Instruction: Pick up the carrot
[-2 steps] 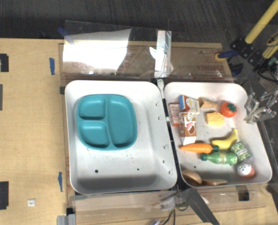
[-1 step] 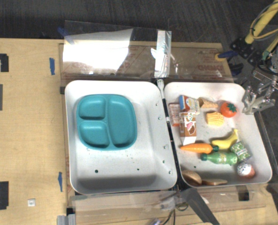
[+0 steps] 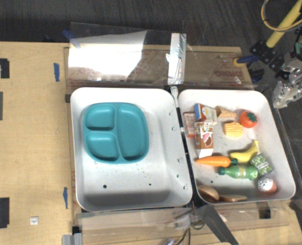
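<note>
The carrot [image 3: 214, 161] lies flat in the right bin [image 3: 281, 137], just left of the green bottle [image 3: 238, 172], its left end unobstructed for approach; my hand's state I cannot tell.

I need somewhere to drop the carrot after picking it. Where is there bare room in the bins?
Left bin: bare floor below and right of the teal plate. Right bin: crowded; carrot lies against the green bottle and banana.

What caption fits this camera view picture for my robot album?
Toy carrot waits among play food in the right bin; a teal plate sits in the left bin.
</note>
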Robot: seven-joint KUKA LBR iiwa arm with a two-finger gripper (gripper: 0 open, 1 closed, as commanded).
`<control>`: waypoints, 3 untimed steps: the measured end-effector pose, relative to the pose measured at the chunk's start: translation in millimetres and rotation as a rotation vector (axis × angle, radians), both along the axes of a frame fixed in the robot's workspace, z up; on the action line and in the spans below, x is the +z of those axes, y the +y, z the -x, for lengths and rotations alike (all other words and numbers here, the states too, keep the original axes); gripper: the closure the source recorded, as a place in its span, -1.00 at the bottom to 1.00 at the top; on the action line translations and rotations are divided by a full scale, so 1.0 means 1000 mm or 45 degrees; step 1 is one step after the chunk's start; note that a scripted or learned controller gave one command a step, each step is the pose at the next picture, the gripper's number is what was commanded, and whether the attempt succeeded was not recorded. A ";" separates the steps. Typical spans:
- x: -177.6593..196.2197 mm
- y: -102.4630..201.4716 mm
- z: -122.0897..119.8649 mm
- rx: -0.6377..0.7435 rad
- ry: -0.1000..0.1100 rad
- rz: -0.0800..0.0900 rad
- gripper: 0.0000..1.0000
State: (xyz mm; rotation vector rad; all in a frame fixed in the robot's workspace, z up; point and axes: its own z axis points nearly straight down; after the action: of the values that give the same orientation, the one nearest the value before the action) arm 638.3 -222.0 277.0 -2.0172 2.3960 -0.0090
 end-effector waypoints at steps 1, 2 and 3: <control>-0.023 0.000 -0.024 0.405 0.004 0.001 1.00; -0.025 0.005 -0.029 0.895 0.003 0.004 1.00; 0.019 0.012 -0.030 1.405 0.000 0.013 1.00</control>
State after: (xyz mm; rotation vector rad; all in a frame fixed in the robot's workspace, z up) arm 668.5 -210.0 296.1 -2.9780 0.9849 -0.0111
